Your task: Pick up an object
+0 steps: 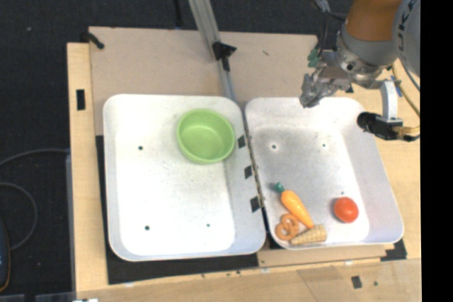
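I see gripper over right bin far edge; carrot, pretzel, tomato well nearer; bowl to its left in left bin

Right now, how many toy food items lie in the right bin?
4, all near its front edge: an orange plastic carrot, a small brown pretzel, a pale yellow corn cob and a round red tomato.

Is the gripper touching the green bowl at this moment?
Apart. The camera view shows the gripper over the far edge of the right bin, while the green bowl sits in the left bin, with the bins' divide between them.
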